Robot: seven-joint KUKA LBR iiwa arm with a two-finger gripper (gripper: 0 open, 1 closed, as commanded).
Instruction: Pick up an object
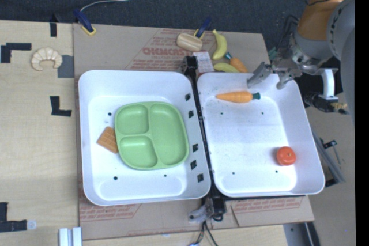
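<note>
— Carrot [234,97] first: where does it lie?

— It lies in the right bin [300,181], toward 12 o'clock of that bin, near the far wall. It lies flat, the green end points to 3 o'clock and the orange tip to 9 o'clock.

— And the gripper [270,76]?

— It hangs at about 1 o'clock from the carrot, over the far right corner of the same bin. The two fingers stand apart, one at the left and one at the right, and nothing is between them. They do not touch the carrot; it is near, but apart.

— What else is in that bin?

— One tomato [285,156], at about 4 o'clock of the bin, well apart from the carrot.

— And the left bin [92,124]?

— A green plate [153,135] with compartments sits in the middle. A cracker [108,139] lies at 9 o'clock of the plate and touches its edge.

— Outside the bins?

— Behind them, at 12 o'clock on the cardboard, I see a bread roll [189,41], a banana [219,46] just beside it, and a small second carrot [237,64] near the banana. A croissant [46,58] lies far at 10 o'clock on the bench, well apart from all.
</note>
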